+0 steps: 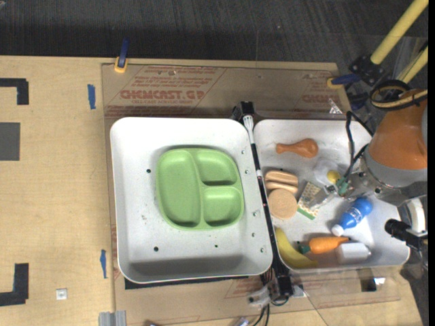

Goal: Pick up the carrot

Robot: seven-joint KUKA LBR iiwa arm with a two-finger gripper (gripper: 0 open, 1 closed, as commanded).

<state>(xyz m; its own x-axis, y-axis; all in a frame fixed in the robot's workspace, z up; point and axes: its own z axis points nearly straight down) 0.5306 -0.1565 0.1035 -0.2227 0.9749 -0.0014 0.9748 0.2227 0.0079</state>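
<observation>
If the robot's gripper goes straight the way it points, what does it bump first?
Probably the small packet just below the gripper, not the carrot, though depth is hard to judge from above.

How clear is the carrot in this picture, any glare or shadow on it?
Camera view: the carrot is evenly lit and fairly sharp, with no glare on it; the white bin floor around it is bright, nearly washed out; the arm at the right edge is softer; the top of the picture is dark.
</observation>
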